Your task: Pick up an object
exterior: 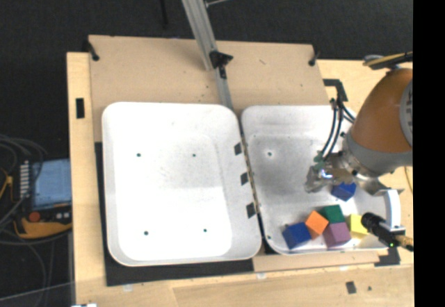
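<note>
While the gripper (321, 179) hangs over the right bin (278, 132), finger state cannot be told; a blue block (343, 192) lies just beside it, so centring should be checked before closing.

Both white bins, left (170, 180) and right (278, 160), look like smooth plastic with a dull sheen, scuffed grey in the middle. The table (201, 66) is matt light wood or fiberboard, raw-looking at the edges. The blocks seem matt, maybe foam or painted wood: blue one (296, 235), orange one (317, 222), purple one (337, 234). The arm's orange band (379, 114) is glossy and smooth. The slanted pole (197, 14) reads as brushed metal.
</note>
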`<action>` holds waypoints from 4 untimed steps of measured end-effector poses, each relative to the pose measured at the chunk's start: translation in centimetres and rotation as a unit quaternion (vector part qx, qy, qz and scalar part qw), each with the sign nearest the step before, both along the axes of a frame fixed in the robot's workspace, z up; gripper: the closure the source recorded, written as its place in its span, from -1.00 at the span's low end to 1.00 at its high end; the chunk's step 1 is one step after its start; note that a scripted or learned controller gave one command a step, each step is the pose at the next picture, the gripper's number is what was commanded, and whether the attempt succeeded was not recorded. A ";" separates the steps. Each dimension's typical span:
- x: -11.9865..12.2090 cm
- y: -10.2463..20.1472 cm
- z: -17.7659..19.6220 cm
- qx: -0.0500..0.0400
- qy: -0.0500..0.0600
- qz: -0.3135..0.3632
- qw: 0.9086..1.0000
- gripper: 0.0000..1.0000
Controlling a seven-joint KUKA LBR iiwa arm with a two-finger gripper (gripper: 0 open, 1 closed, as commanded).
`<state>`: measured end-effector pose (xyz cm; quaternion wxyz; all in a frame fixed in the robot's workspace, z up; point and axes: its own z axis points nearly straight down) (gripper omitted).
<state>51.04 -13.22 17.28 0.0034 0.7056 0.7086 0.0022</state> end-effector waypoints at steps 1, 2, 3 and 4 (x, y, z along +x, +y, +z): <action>1.1 0.2 5.6 0.000 0.000 0.000 1.000 1.00; 1.3 0.2 8.9 0.001 0.001 0.001 1.000 1.00; 0.7 4.4 8.9 0.001 0.003 -0.001 1.000 1.00; 1.2 9.8 9.4 0.001 0.002 0.002 1.000 1.00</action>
